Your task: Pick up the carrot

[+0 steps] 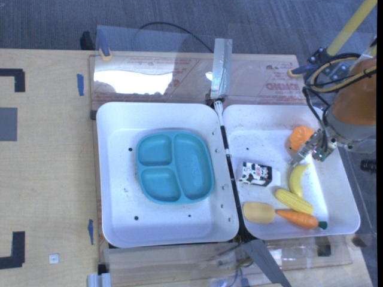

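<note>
Camera view has the gripper [308,151] low in the right bin [347,217], over toward its right side, sitting between an orange fruit [299,137] on the far side and a banana [297,180] on the near side. Honestly can't tell if it's open or closed from this angle. The carrot [297,219] is lying flat near the bin's near right corner, well apart from the gripper, just nearer than the corn [293,200] and right of a potato [259,212]. A little cow-print carton [256,174] sits mid-bin. The left bin [114,172] holds a blue tray [175,166].
</note>
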Controlling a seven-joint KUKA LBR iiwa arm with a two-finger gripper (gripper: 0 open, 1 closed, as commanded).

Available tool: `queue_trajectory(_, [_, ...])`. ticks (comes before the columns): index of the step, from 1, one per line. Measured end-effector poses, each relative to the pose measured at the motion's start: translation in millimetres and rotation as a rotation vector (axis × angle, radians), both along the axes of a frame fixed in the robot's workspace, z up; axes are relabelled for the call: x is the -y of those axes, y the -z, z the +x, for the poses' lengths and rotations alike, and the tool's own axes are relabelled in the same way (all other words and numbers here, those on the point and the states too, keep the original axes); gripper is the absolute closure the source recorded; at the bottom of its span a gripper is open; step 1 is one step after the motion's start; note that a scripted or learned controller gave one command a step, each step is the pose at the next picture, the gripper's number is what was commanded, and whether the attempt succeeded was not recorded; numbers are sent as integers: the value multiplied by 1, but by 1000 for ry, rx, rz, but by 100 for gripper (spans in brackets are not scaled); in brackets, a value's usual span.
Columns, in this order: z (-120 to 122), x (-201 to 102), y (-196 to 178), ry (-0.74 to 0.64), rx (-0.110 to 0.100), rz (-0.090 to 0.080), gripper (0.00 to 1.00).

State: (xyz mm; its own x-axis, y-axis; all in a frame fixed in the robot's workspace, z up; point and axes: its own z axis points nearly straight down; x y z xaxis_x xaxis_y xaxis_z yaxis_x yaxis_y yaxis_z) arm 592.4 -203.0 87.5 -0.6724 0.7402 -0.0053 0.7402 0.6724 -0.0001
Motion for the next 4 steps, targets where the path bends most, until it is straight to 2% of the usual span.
queue_trajectory(1, [50, 21, -54, -204, 8, -2, 0])
queue_trajectory(2, [63, 6, -11, -401, 18, -5, 0])
queue_trajectory(3, [57, 7, 0, -398, 0, 3, 0])
queue_trajectory(4, [63, 20, -97, -288, 14, -5, 0])
